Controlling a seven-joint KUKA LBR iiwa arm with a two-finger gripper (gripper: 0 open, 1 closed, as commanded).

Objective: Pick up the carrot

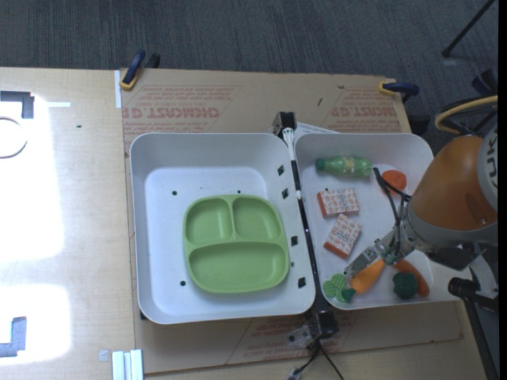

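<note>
While the tool (379, 257) sat low over the carrot (367, 277) near the right bin's (360, 143) front edge, angled for a grasp, its opening could not be told; carrot lay flat beside green leafy toy (339, 288), apparently ungrasped.

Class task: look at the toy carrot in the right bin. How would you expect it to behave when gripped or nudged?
The carrot looks like moulded plastic, so probably stiff and light. Its tapered, rounded body may roll or slip sideways. The leafy green top could limit rolling.
</note>
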